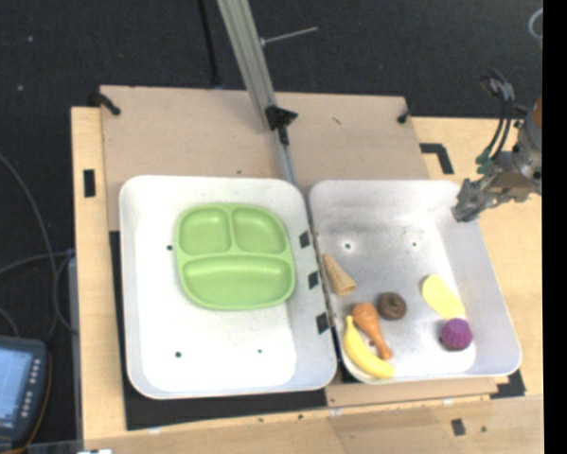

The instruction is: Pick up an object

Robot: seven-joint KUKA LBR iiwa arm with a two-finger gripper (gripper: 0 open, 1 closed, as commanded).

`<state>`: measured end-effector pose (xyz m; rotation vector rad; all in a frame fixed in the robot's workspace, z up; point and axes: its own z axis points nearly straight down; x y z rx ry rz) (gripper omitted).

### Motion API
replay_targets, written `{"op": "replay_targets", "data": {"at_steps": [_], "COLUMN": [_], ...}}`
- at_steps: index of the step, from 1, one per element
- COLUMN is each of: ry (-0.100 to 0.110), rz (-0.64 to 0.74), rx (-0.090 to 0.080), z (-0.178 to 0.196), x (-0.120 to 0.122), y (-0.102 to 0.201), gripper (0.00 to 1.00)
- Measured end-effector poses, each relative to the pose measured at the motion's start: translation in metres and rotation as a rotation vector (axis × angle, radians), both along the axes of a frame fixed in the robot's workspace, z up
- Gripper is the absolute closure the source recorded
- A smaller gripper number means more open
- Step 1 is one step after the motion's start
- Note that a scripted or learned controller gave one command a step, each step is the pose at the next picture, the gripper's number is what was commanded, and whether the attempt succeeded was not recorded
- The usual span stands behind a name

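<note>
Right bin (411,216), toys (390,305) below-left of gripper (474,200)

Grey robot hand (472,200) at the end of a cabled wrist

The hand is a small, dull grey, blocky metal piece; behind it a cluster of thin dark and greenish cables loops upward, with a sliver of orange at the edge.

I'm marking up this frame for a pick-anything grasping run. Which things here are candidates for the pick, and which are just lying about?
For the job:
gripper, at the right bin's upper right corner
banana
orange drumstick-like toy
brown ring
yellow piece
purple ball
tan cone

Just lying about:
green divided plate in the left bin
metal pole
</note>
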<state>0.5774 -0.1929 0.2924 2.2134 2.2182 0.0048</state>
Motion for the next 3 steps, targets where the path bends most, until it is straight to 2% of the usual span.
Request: {"op": "replay_targets", "data": {"at_steps": [1, 2, 3], "ry": [0.006, 0.008, 0.007], "rz": [0.003, 0.004, 0.005], "rx": [0.003, 0.004, 0.005], "z": [-0.014, -0.028, -0.027], "x": [0.003, 0.018, 0.018], "y": [0.048, 0.097, 0.15], "gripper": [1.0, 1.0, 1.0]}}
